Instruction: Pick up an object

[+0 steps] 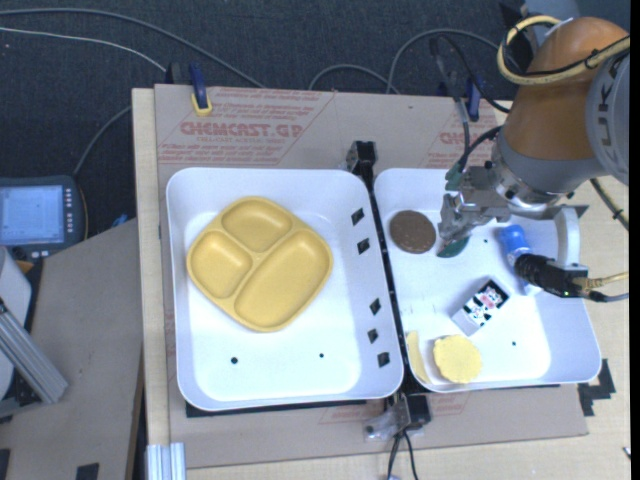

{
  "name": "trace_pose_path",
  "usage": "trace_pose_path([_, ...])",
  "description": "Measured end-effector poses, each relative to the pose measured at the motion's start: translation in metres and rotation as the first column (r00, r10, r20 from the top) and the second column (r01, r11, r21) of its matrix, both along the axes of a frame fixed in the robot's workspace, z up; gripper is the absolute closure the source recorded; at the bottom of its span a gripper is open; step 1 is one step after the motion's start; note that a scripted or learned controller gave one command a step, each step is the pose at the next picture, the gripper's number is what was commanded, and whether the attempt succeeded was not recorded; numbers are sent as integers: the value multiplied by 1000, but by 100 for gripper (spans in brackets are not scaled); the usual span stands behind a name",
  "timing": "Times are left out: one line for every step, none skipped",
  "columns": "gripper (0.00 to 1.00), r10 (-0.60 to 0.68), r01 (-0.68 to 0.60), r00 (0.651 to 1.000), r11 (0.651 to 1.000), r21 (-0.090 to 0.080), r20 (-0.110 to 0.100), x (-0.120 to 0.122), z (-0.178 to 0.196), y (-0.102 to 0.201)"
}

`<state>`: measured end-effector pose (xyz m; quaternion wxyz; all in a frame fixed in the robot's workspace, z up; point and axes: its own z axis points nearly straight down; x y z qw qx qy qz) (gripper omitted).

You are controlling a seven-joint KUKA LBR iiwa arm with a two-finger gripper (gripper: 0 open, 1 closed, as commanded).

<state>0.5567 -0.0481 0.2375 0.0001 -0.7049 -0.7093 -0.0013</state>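
My gripper (453, 240) hangs low over the right bin (560, 368), near its far middle. A brown disc (412, 231) lies just left of the gripper, close to the divider. A small blue object (513, 240) sits to the gripper's right, partly hidden by the wrist. Nearer the front lie a grey and white block with dark markings (481, 305) and a yellow round piece (456, 358) at the bin's front left. The fingertips are hard to make out against a dark teal patch under them.
The left bin (200, 368) holds a yellow divided plate (259, 262) in its far left half. Black clips run along the divider (375, 268) between the bins. Cables and a small screen (35, 213) lie off the bench to the left.
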Motion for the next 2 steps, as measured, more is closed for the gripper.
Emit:
trace_pose_path([100, 0, 0, 1000, 1000, 0, 0, 34, -7, 49])
trace_pose_path([100, 1, -1, 1000, 1000, 1, 0, 51, -4, 106])
